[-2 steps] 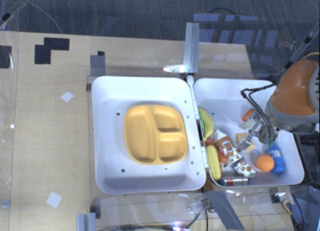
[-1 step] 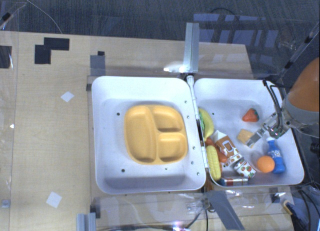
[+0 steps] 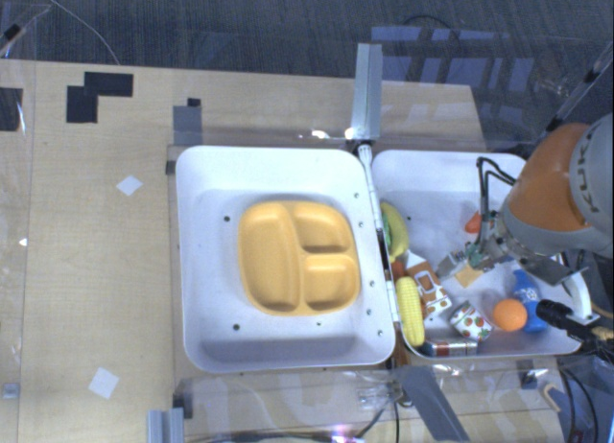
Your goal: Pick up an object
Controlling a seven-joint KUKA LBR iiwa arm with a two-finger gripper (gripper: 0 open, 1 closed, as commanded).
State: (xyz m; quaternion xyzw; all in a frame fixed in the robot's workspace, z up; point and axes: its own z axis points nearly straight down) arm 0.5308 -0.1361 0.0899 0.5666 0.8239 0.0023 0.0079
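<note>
The two-finger gripper (image 3: pixel 460 264) hung low in the right white bin (image 3: pixel 422 177) — its grip state I cannot tell — beside a small tan block (image 3: pixel 467 277), probably light and stiff, best pinched across flat sides.

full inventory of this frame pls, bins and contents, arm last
left bin: 1, white, left of the pair on the bench
divided tray: 1, yellow, three compartments, middle of the left bin
right bin: 1, white, beside the left bin
banana: 1, yellow-green, left edge of right bin, upper part
corn cob: 1, yellow, left edge of right bin, below the banana
orange ball: 1, orange, lower right of right bin
blue object: 1, blue, just above the orange ball; kind unclear
small patterned items: several, mixed colours, lower middle of right bin; too small to name
bench: 1, light wood, under both bins
arm: 1, grey with orange band, over the right bin
gripper: 1, over the right bin's middle
</note>
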